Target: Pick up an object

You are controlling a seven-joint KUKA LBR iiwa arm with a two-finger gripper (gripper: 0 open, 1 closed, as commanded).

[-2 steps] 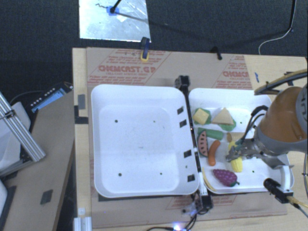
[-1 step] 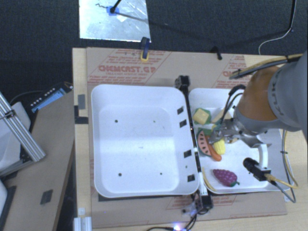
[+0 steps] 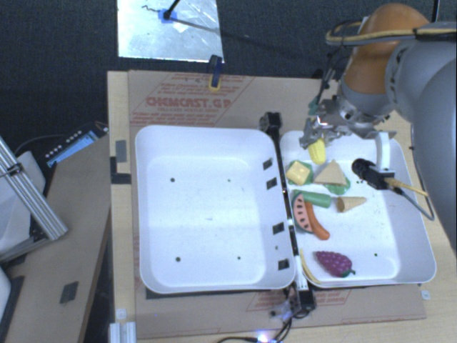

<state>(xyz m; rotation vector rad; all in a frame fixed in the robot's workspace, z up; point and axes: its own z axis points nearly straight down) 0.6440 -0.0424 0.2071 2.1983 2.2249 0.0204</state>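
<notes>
The right bin (image 3: pixel 407 252) holds several toy foods. My gripper (image 3: pixel 314 136) hovers over its far left corner, directly above a small yellow corn piece (image 3: pixel 318 151) that sits right at its tip. Whether the corn is gripped or just lies below, I cannot tell. Close by are a yellow block (image 3: pixel 298 172), a tan wedge (image 3: pixel 330 171) on a green piece (image 3: pixel 340 187), a green cucumber (image 3: pixel 315 199) and a cone (image 3: pixel 350 204). Nearer the front lie a watermelon slice (image 3: pixel 303 214), an orange sausage (image 3: pixel 319 229) and purple grapes (image 3: pixel 333 263).
The left bin (image 3: pixel 207 213) stands beside the right one, with a black-clipped divider (image 3: pixel 280 191) between them. The bulky grey arm (image 3: pixel 410 63) with its orange band leans in over the right bin's far edge. A foil sheet (image 3: pixel 170 20) lies behind the bench.
</notes>
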